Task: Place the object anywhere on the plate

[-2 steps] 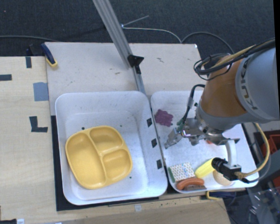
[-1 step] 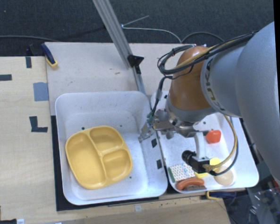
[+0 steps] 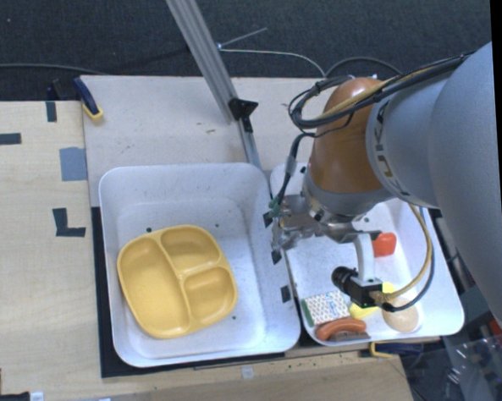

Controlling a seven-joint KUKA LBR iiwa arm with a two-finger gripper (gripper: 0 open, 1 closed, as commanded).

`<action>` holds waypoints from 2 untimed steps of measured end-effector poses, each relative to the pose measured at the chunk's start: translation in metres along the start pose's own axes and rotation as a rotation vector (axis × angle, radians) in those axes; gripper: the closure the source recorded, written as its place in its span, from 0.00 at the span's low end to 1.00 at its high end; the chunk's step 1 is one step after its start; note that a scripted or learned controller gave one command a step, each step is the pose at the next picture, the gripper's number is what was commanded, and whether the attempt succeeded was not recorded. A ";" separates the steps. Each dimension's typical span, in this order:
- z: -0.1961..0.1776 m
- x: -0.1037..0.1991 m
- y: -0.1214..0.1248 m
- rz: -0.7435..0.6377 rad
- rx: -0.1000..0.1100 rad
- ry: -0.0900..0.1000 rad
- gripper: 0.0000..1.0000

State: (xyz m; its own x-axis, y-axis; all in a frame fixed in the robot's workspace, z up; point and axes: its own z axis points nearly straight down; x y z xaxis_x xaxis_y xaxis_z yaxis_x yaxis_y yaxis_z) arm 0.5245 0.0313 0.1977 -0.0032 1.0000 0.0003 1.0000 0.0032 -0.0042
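A yellow plate [image 3: 177, 280] with three compartments lies in the left white bin [image 3: 132, 190], with nothing on it. The grey and orange arm reaches over the right bin [image 3: 440, 307]. Its gripper [image 3: 278, 234] hangs at that bin's left wall, close to the divide between the two bins, right of the plate. Loose objects lie at the near end of the right bin: a small orange-red block [image 3: 384, 245], a green and white packet [image 3: 324, 305], an orange sausage-shaped piece [image 3: 341, 328], a beige egg-shaped piece [image 3: 401, 318] and a yellow piece [image 3: 384, 291]. I see nothing held.
A slanted aluminium bar [image 3: 208, 58] runs from the top of the view down to the bins' far edge. A black part [image 3: 347, 279] on the arm's cabling hangs over the right bin's objects. Wooden benchtop [image 3: 34, 251] lies left of the bins.
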 end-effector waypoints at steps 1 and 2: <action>-0.151 -0.063 0.063 0.004 -0.013 -0.003 1.00; -0.216 -0.024 0.111 -0.003 -0.013 0.000 1.00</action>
State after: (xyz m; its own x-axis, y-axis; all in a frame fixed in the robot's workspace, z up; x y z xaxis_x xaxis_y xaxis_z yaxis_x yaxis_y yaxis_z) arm 0.6369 0.0074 0.4131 -0.0061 1.0000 -0.0001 0.9999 0.0061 0.0088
